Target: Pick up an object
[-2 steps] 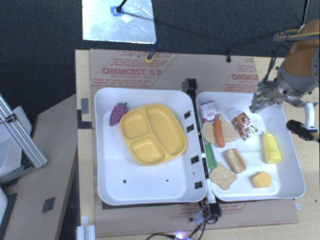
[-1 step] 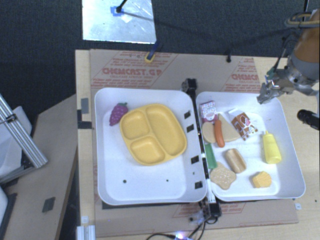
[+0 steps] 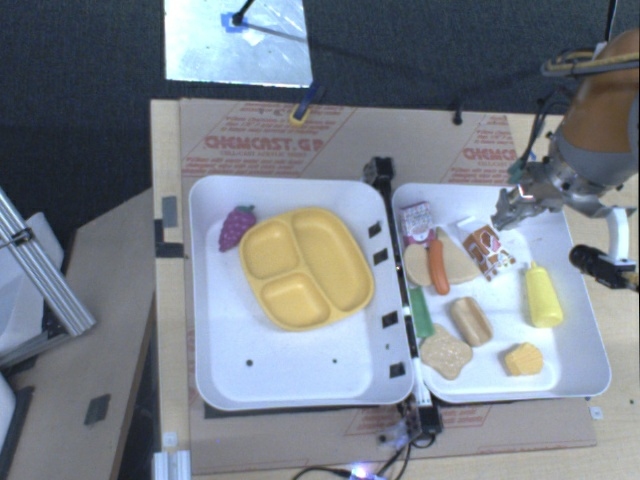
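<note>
The right bin [image 3: 585, 368] holds several toy foods: a small red and white carton [image 3: 485, 250], an orange hot dog on a bun [image 3: 439, 265], a yellow mustard bottle [image 3: 542, 295], a bread roll [image 3: 469, 320], a toast slice [image 3: 445, 352], a cheese cube [image 3: 522, 359], a green stick [image 3: 419, 311] and a pink-labelled packet [image 3: 416, 220]. My gripper [image 3: 512, 208] hangs over the bin's upper right part, just above and right of the carton. Nothing shows between its fingers.
The left bin [image 3: 215, 368] carries a yellow divided plate [image 3: 303, 266] and a bunch of purple grapes [image 3: 236, 227] at its upper left. A black divider [image 3: 392, 268] separates the bins. A metal sheet [image 3: 237, 26] lies beyond the bench.
</note>
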`<state>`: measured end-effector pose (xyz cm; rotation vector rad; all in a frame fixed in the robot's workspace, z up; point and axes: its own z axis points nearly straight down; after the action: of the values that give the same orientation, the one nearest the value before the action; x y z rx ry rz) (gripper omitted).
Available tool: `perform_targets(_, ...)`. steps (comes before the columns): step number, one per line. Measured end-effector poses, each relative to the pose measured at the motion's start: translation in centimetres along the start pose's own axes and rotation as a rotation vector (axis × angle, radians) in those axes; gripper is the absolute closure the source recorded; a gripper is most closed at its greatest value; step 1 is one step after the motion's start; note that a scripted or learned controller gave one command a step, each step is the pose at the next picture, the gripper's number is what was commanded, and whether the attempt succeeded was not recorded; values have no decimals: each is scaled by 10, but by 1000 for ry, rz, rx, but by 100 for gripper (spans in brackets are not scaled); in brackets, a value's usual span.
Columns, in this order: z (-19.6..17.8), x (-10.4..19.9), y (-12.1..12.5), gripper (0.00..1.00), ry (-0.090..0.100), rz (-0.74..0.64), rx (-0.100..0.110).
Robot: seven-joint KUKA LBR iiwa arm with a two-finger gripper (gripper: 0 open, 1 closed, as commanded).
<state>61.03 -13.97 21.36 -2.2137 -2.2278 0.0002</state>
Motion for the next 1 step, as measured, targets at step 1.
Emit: perform_targets(1, 2, 38, -27, 100, 1, -1, 1)
